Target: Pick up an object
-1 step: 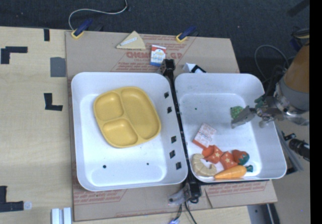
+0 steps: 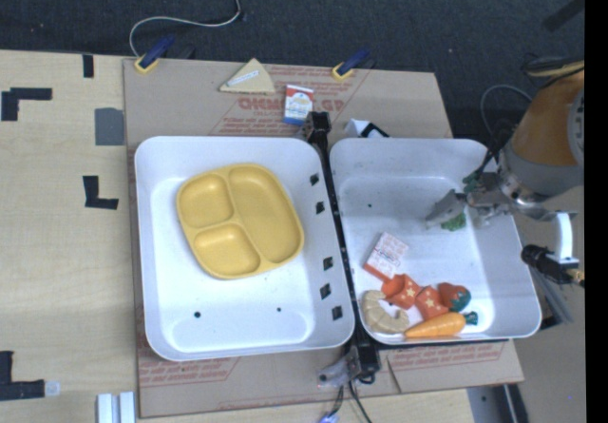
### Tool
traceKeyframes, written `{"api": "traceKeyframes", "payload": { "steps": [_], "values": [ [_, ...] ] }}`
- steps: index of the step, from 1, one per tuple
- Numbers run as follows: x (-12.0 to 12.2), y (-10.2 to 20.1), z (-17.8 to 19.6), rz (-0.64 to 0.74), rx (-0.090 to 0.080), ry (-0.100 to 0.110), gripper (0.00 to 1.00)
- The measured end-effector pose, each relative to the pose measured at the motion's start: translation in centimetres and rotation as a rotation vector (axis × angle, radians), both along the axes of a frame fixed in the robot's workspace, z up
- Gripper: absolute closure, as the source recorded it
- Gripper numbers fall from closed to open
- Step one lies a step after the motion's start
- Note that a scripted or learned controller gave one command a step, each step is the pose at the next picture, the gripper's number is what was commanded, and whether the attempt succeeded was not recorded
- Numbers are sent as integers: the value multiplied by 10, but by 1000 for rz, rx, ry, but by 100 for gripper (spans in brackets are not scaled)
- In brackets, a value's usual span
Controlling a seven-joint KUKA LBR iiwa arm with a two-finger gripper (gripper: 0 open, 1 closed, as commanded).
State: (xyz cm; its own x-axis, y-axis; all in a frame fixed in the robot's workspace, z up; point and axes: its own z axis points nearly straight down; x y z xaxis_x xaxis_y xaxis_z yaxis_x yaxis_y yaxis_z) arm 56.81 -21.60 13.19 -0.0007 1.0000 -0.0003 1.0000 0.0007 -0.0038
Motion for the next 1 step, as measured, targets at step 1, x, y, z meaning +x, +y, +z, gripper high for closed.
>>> {"api": "traceKeyframes", "payload": {
  "steps": [1],
  "values": [
    [49,-7,-44,2,-3,-10,0]
  ]
}}
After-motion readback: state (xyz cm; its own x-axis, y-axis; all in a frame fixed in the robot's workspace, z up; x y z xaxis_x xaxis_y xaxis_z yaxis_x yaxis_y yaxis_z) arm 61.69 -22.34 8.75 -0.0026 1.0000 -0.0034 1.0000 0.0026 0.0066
